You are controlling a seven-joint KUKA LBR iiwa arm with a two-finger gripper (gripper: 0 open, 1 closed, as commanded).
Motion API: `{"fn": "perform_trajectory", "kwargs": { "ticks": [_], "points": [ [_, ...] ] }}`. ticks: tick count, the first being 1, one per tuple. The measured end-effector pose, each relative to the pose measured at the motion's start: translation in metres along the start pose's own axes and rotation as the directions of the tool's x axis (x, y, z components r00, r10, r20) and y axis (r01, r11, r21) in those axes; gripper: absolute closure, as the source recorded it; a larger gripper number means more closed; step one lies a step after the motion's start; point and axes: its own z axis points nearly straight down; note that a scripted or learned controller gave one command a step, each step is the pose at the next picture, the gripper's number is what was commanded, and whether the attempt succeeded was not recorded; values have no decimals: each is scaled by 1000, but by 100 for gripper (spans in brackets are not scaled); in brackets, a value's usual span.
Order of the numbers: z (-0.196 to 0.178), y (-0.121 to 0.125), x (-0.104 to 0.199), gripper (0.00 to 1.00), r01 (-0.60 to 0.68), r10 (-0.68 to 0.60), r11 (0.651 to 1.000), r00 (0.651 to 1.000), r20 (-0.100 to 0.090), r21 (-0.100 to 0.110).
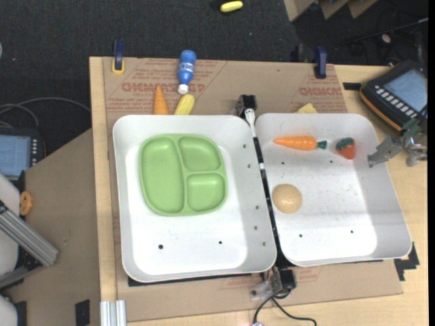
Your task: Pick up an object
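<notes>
where the bench is seen from above, two shallow white bins are found side by side on a cardboard sheet (204, 80). left bin (204, 250): one green divided plate (182, 174) with three sections, lying flat in the upper half of the bin. right bin (360, 216): one toy carrot (297, 142), laid lengthwise near the far wall; one small red and green piece (346, 148), just beside the carrot's leafy end; one pale round ball (287, 198), resting near the left wall and well apart from the other two. outside the bins, on the cardboard behind the left bin: one blue and white bottle (185, 70), one orange cone-shaped piece (160, 102) and one yellow piece (185, 104), grouped close together. on the dark floor beyond the bench: one yellow object (232, 6). gripper (389, 150): seen at the right edge of the right bin, grey, above the rim and near the small red and green piece; nothing is seen between the fingers, and whether they are spread or closed cannot be told. a tablet-like device (401, 94) is noted at the far right.
</notes>
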Motion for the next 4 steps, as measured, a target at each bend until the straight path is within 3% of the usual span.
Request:
{"fn": "perform_trajectory", "kwargs": {
  "ticks": [1, 2, 3, 4],
  "points": [
    [164, 43, 26, 0, 4, -4, 1000, 1000, -6, 11],
    [172, 73, 102, 0, 7, -7, 1000, 1000, -2, -1],
    [172, 128, 109, 0, 1, -1, 1000, 1000, 0, 20],
    [172, 69, 87, 0, -4, 4, 1000, 1000, -1, 7]
  ]
}}
